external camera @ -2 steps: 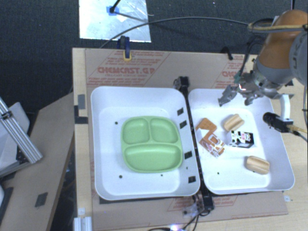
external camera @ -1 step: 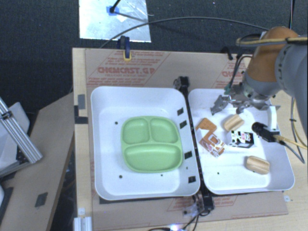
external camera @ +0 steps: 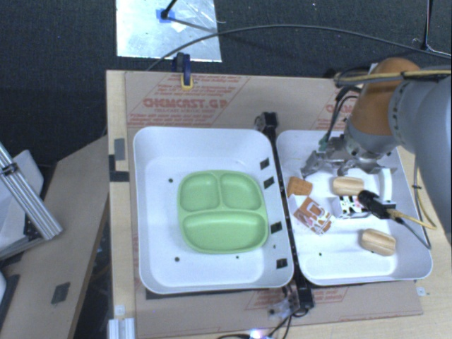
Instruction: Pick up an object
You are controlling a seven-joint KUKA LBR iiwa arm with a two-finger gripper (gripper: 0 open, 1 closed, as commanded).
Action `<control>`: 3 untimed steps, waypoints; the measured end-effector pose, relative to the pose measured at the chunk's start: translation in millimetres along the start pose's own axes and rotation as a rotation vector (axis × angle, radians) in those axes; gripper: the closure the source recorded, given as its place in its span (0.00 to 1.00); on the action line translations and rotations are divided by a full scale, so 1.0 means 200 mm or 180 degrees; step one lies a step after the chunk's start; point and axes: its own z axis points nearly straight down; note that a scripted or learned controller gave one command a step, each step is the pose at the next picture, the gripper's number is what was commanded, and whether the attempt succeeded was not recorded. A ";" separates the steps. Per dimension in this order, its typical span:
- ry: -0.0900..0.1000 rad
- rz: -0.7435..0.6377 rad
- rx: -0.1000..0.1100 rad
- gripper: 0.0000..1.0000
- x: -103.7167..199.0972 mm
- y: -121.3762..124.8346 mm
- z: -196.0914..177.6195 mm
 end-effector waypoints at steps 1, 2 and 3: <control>-0.0001 0.0003 -0.0010 1.00 0.00 0.01 -0.06; -0.0001 -0.0008 -0.0015 1.00 -0.01 0.04 -0.29; 0.0000 -0.0012 -0.0013 1.00 -0.02 0.03 -0.51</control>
